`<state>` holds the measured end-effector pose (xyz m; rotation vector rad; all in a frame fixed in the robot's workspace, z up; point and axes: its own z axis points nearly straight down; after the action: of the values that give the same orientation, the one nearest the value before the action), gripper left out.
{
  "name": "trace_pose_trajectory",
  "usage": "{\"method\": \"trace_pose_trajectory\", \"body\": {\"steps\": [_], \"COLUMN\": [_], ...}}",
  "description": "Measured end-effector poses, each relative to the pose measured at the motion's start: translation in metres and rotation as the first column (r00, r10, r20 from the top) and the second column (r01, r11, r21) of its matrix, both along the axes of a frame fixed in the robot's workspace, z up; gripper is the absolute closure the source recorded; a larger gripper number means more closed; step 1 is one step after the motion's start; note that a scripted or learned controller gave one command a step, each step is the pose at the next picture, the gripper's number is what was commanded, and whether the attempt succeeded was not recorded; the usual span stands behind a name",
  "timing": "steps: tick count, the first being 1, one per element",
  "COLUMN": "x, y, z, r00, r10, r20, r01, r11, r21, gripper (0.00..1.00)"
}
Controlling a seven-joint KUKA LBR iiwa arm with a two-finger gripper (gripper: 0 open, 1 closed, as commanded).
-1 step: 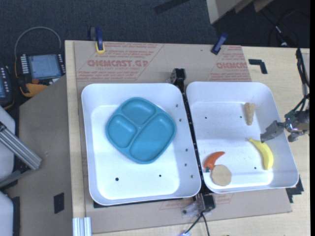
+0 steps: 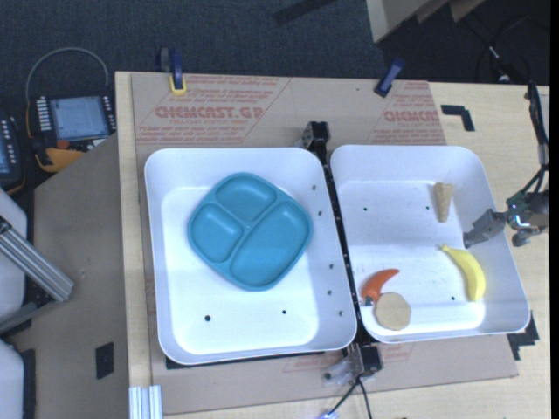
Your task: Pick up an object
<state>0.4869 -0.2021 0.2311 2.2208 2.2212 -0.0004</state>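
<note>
On the surface (image 2: 262, 103) sit two white bins. The left bin (image 2: 175, 321) holds one blue divided plate (image 2: 251, 230). The right bin (image 2: 384, 173) holds four things: one yellow banana (image 2: 468, 271) near its right wall, one tan cone-like piece (image 2: 444, 201) above it, and, touching at the bottom rim, one orange-red pepper (image 2: 380, 281) and one tan round cookie (image 2: 392, 311). The gripper (image 2: 500, 223) hangs at the right rim, just above the banana; whether it is spread or pressed together, I cannot tell.
</note>
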Motion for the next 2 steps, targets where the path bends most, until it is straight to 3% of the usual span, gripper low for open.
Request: {"method": "trace_pose_trajectory", "body": {"steps": [2], "x": [0.005], "y": [-0.014], "z": [-0.117], "r00": [1.0], "r10": [-0.001], "r20": [-0.004], "r01": [0.001], "r11": [1.0], "r21": [0.003], "gripper": [0.0]}}
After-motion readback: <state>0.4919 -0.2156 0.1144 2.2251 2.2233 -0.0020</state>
